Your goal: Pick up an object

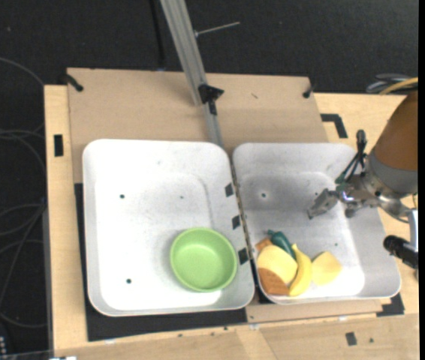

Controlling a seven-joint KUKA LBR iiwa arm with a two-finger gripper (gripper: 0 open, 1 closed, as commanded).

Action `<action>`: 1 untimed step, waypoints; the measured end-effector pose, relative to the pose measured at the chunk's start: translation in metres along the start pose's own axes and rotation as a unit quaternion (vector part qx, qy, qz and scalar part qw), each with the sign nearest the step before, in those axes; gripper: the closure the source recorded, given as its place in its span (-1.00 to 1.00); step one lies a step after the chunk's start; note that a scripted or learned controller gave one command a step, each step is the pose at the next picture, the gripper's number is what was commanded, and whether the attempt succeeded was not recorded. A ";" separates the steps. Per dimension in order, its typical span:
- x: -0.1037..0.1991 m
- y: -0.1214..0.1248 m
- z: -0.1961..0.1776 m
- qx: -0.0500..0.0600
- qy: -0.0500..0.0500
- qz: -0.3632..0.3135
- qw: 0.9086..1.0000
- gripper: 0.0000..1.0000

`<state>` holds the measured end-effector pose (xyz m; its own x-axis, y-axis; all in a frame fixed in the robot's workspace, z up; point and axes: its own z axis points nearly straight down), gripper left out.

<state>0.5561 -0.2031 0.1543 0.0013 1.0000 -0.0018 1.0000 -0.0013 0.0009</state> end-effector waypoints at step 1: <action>-0.001 0.001 -0.011 -0.002 0.000 0.001 1.000 1.00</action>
